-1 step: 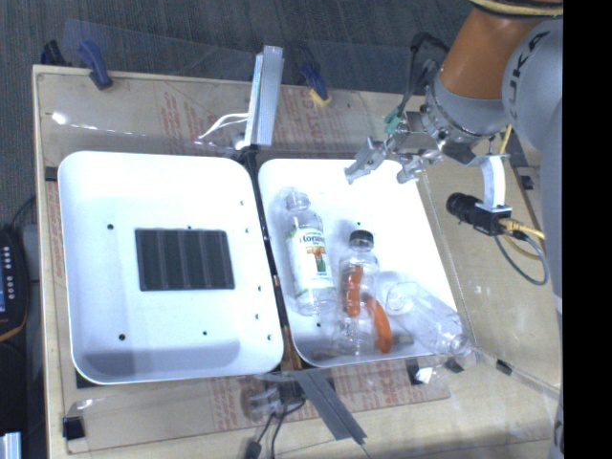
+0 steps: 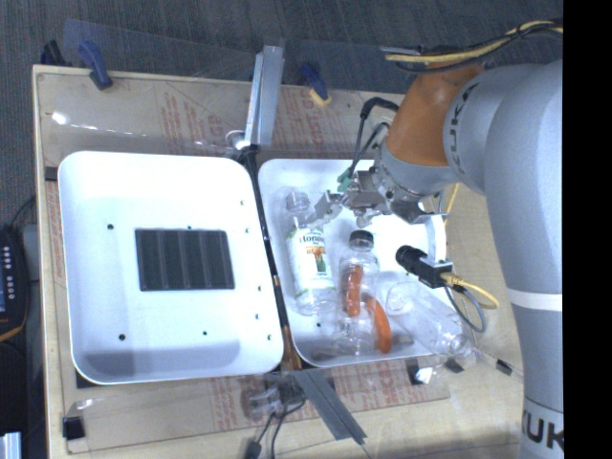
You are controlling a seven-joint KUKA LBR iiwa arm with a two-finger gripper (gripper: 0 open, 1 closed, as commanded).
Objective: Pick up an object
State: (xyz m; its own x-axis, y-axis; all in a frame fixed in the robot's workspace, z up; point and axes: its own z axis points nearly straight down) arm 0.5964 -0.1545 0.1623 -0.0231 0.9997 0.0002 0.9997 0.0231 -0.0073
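At the left of the frame the left bin [image 2: 86, 256] holds a dark ribbed rectangular panel [image 2: 185, 259] lying flat near its middle. Just right of it, touching along the centre seam, sits the right bin [image 2: 277, 175], crowded with clear plastic items. A clear bottle with a green and white label [image 2: 308, 266] lies lengthwise along that bin's left side, its neck toward the top of the frame. Beside it to the right a second clear bottle [image 2: 356, 290] holds orange pieces, and more crumpled clear plastic [image 2: 435, 325] fills the bin's lower right corner. Above these, in the upper middle of the right bin, the gripper [image 2: 346, 197] hangs low over the clutter, near the labelled bottle's neck; whether it is spread or closed, and whether it has anything, cannot be told from this angle. The grey arm [image 2: 521, 161] with its orange band [image 2: 426, 122] fills the right of the frame.
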